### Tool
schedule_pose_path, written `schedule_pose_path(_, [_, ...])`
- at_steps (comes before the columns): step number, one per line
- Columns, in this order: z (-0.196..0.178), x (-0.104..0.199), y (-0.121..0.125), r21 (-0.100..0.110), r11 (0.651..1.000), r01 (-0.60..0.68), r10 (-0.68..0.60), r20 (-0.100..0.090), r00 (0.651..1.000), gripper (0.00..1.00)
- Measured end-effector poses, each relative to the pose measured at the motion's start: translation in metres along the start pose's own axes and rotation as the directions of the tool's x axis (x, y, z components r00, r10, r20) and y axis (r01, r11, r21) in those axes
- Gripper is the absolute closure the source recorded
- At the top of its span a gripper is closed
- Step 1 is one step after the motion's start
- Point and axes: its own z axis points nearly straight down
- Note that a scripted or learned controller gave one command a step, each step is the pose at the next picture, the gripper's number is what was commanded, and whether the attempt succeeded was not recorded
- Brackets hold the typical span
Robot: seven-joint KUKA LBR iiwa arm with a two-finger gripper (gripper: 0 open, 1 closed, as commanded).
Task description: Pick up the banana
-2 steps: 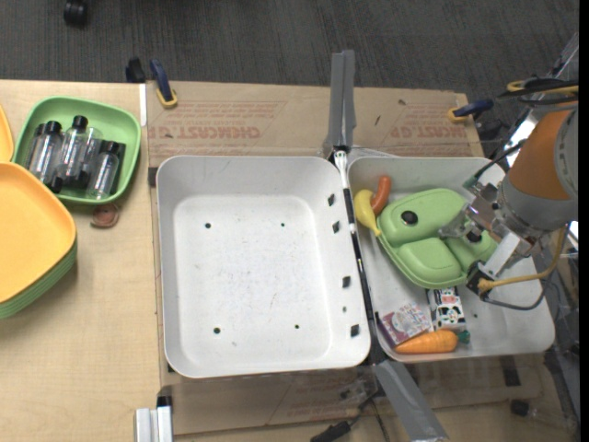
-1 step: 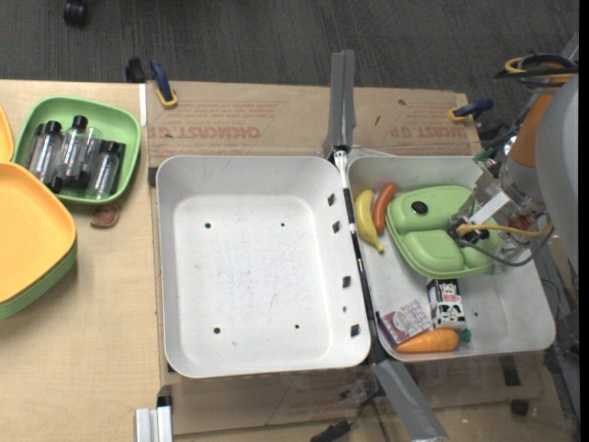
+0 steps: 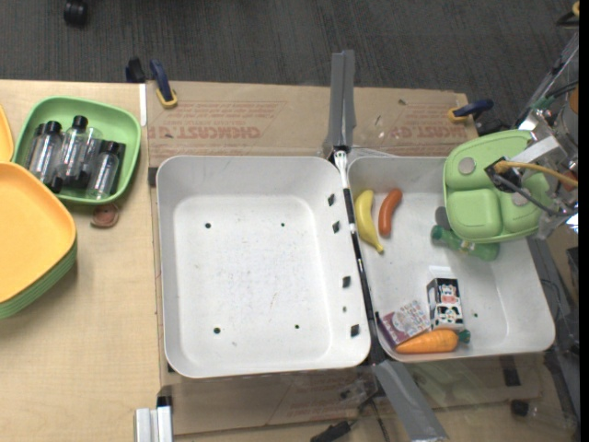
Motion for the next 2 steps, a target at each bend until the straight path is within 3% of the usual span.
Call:
schedule_pose_path(1, [-0.004,-0.001,-0.001,0.005,1.000,0.005,-0.005,0.012,1.000,1.00])
schedule_pose_path(2, [-0.037,0.006,0.022,0.001,0.997,0.075,-0.075,0.002,0.997,1.00])
